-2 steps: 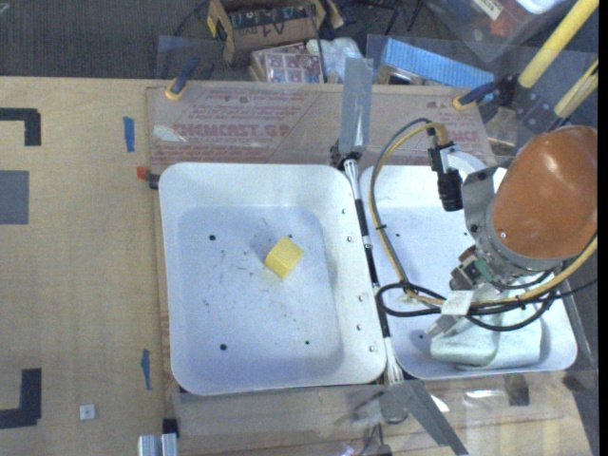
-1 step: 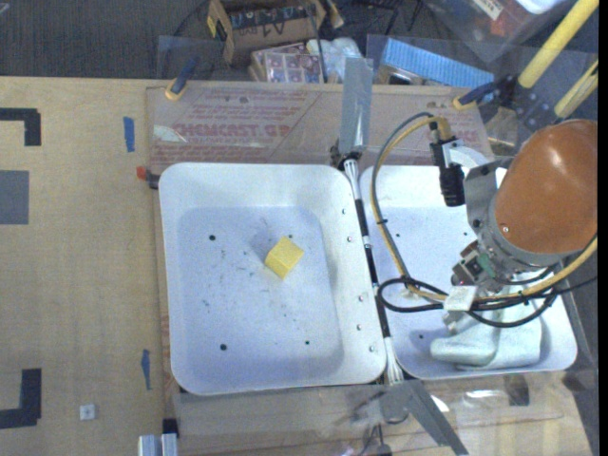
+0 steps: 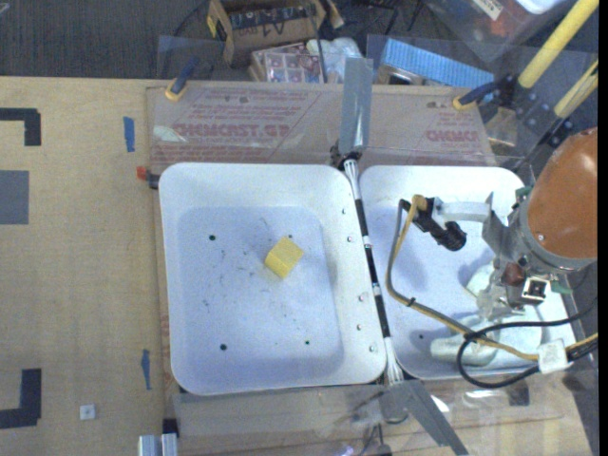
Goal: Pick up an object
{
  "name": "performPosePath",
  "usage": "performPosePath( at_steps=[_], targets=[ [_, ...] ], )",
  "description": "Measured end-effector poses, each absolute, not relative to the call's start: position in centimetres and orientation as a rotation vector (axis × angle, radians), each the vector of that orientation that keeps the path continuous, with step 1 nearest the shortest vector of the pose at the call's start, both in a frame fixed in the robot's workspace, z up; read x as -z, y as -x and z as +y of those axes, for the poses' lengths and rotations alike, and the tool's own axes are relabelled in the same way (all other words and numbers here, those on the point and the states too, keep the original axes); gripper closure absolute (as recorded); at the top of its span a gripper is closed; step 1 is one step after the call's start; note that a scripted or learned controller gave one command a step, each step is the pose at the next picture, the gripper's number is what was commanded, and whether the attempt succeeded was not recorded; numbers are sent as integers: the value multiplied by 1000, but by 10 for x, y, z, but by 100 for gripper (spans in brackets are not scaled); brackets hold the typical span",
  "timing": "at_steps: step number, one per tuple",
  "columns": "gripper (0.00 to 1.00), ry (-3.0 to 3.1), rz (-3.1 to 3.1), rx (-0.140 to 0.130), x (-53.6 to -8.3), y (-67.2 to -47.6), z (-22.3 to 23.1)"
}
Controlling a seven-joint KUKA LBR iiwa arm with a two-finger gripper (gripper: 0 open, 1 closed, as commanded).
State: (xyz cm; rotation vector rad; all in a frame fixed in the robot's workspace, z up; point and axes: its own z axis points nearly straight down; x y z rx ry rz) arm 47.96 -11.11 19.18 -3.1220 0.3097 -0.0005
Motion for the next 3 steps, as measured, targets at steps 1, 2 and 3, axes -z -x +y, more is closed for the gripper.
performPosePath(
  at_steps=[1, 2, 3],
  targets=[
    [0, 3122, 310, 0, -192, -480, -111],
    [0, 3123, 314, -7, -184, -491, 7],
    [0, 3032, 807, -4, -201, -494, -82]
  ],
)
